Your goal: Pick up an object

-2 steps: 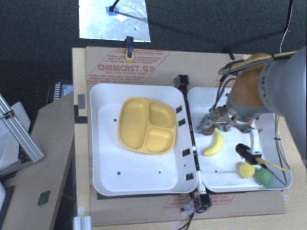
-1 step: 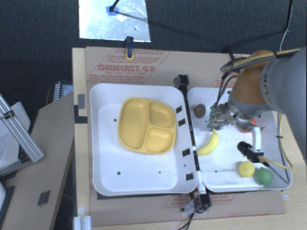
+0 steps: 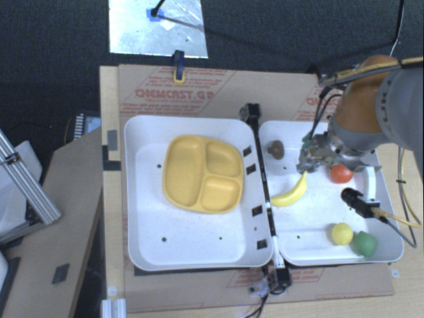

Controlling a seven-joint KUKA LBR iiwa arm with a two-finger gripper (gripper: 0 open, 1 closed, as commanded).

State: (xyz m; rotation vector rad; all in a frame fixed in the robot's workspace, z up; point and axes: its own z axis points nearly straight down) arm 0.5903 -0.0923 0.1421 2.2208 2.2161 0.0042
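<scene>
While poised low in the right bin (image 3: 391, 244), jaws (image 3: 309, 159) just above banana (image 3: 291, 192) tip. Open or closed: cannot tell. Nearby: orange ball (image 3: 341, 173), brown lump (image 3: 276, 150).

yellow tray (image 3: 201, 173) filling left bin (image 3: 142, 244), fruit crowding right bin (image 3: 318, 254)

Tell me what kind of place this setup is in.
Most likely a robotics lab test bench, not a kitchen. Two shallow white bins sit taped on cardboard, a grey and orange robot arm reaches over toy food such as a plastic banana, and loose cables run across dark carpet.
</scene>
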